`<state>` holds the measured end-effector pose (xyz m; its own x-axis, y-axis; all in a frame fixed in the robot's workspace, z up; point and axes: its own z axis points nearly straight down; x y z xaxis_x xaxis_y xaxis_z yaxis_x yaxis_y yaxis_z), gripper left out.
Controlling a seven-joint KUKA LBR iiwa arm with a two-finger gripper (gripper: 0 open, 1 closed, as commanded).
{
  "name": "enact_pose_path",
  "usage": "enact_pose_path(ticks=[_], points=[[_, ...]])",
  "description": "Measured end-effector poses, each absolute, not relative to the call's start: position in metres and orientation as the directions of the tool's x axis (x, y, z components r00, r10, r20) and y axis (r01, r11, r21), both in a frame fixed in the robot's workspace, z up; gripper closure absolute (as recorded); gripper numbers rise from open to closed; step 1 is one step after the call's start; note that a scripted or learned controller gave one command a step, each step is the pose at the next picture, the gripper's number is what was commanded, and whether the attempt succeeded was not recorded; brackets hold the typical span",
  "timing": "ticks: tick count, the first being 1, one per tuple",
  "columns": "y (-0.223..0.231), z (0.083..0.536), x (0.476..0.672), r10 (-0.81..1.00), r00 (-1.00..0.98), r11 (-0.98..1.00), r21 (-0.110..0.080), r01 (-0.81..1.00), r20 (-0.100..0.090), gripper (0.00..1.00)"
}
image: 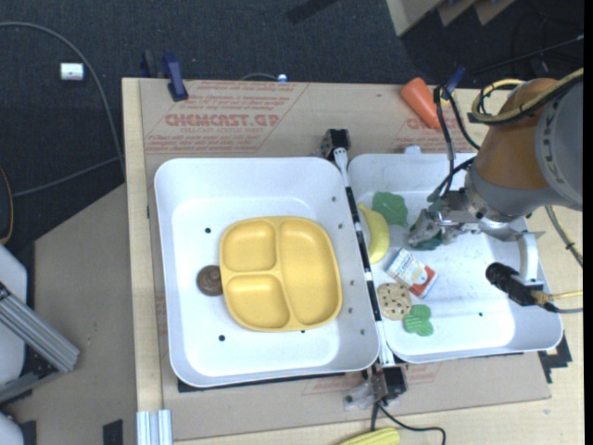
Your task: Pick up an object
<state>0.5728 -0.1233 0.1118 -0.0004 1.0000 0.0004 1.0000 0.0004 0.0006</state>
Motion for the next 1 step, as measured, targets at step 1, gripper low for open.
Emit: enact_pose_path(ticks=[1], points=[[-0.0450, 0.1857, 0.6471, 1.000, -0.002, 0.002, 0.003, 1.000, 0.001, 1.00]])
